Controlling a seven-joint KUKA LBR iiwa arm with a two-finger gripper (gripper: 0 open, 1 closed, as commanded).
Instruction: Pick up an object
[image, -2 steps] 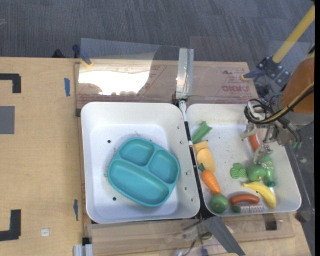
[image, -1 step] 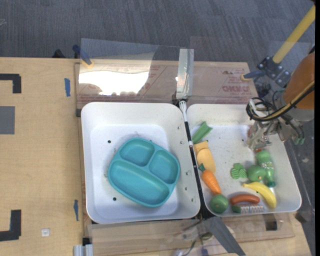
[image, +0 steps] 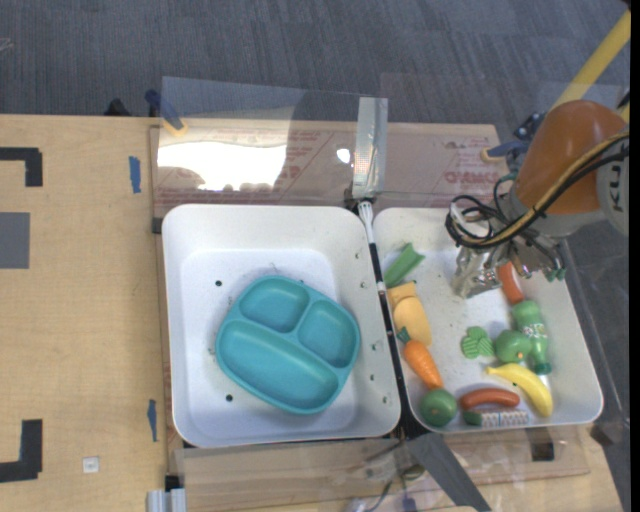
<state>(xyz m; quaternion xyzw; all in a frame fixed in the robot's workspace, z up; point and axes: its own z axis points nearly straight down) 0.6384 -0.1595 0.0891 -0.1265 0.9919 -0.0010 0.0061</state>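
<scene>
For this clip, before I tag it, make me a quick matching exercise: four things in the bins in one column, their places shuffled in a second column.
Things:
1. teal divided plate
2. banana
3. carrot
4. claw

Places:
A. right bin, near front right corner
B. over the right bin's back half
C. left bin, lying in the middle
D. right bin, along its left wall

Pairs: 1-C, 2-A, 3-D, 4-B
</scene>
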